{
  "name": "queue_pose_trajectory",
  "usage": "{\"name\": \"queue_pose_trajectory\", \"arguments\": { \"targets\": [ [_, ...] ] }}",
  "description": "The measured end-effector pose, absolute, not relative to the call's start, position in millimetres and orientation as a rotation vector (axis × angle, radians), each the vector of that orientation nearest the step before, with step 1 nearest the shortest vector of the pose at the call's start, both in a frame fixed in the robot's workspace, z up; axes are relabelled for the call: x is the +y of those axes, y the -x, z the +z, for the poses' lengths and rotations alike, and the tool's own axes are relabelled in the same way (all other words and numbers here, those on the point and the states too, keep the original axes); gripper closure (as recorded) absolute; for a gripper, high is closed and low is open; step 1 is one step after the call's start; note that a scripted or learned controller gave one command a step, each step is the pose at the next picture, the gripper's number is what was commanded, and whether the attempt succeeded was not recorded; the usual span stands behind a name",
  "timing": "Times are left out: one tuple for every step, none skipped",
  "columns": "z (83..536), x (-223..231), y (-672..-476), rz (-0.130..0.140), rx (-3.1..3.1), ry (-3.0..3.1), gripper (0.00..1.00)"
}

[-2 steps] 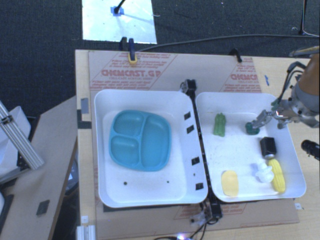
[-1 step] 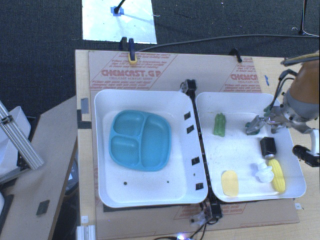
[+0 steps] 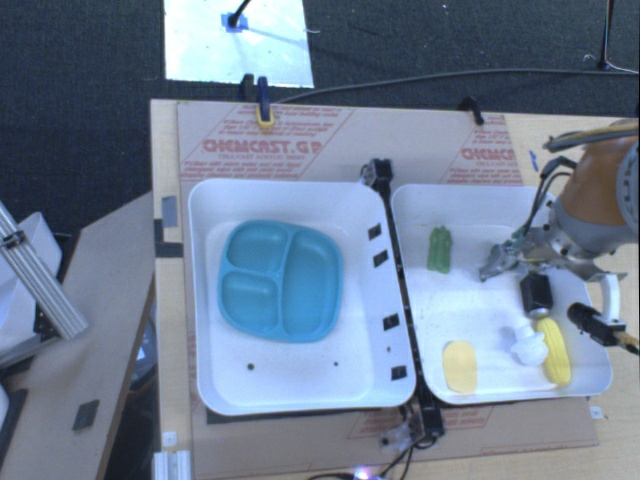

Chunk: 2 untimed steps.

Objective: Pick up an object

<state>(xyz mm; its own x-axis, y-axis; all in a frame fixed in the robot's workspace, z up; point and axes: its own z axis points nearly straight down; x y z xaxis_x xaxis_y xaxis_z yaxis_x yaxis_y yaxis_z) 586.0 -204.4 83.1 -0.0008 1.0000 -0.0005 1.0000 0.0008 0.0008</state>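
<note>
My gripper [image 3: 493,265] hangs low over the middle of the right bin [image 3: 480,206], on the arm that comes in from the right. A green object [image 3: 438,249] lies just to its left, close to the bin's left wall and apart from the gripper. Toward the front of the same bin are a flat pale yellow object [image 3: 460,366], a small white object [image 3: 527,346] and a long yellow object [image 3: 554,351] touching the white one. I see nothing held in the gripper.
The left bin [image 3: 240,378] holds a blue divided plate [image 3: 281,280]. A black hinge strip with clips [image 3: 392,288] runs between the two bins. The bench's cardboard sheet [image 3: 330,143] lies behind both bins.
</note>
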Motion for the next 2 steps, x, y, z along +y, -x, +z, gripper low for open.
{"name": "queue_pose_trajectory", "arguments": {
  "targets": [
    [96,-205,-587.1,0.003,2.219,-2.217,1.0],
    [151,-195,-586.4,0.005,2.223,-2.212,1.0]
  ]
}}
